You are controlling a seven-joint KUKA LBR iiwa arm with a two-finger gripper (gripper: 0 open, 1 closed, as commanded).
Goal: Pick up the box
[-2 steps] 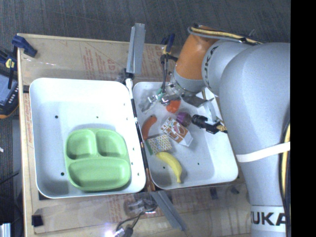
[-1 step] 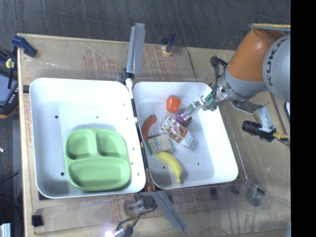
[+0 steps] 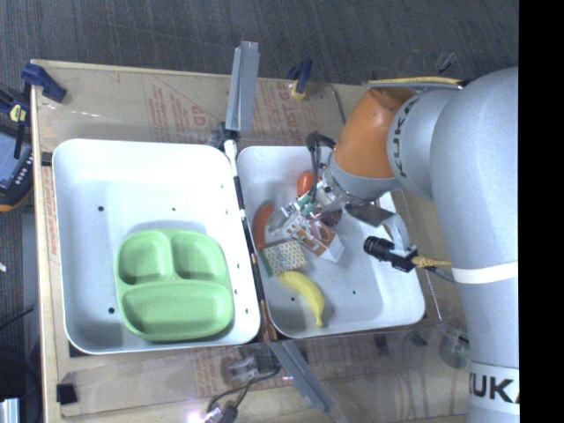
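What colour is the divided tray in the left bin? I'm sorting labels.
Light green tray, seen in the camera view.

dark ribbed carpet floor (image 3: 132,16) around bench, pale plywood bench top (image 3: 159,104) with faint red printed markings, blue clamps at back edge (image 3: 42,79), grey metal bar (image 3: 241,86) upright at rear, cables at front edge (image 3: 225,404)

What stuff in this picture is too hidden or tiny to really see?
- Two-finger gripper, camera view: the grey and orange arm covers it from above, so whether it grips the small patterned box is unclear.
- Red-orange round thing: partly under the clutter, its kind unclear.
- Box: print too small to read.
- Right white bin: its far right side lies under the arm.
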